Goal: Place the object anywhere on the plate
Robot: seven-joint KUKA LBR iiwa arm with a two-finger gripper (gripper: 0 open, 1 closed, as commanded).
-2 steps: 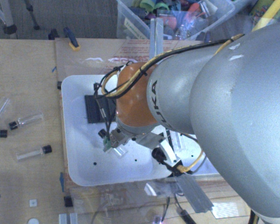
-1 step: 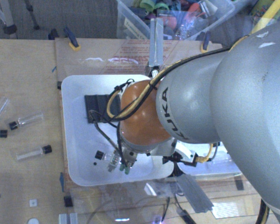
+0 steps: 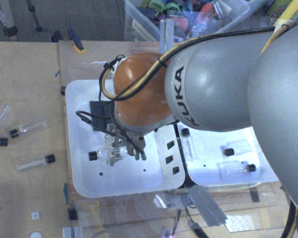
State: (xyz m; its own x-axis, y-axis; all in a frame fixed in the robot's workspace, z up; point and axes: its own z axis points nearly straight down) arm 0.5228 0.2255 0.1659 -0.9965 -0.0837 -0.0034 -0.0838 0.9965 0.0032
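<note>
hanging over the smooth white left bin (image 3: 84,182), the jaws clamp a clear glass vial (image 3: 112,152).

The only legible marking is the brand name "KUKA", printed in dark capital letters on the grey housing of the arm (image 3: 213,83), just beside the orange band (image 3: 139,90). The lettering runs lengthwise along the housing and reads sideways in the camera view.
</note>
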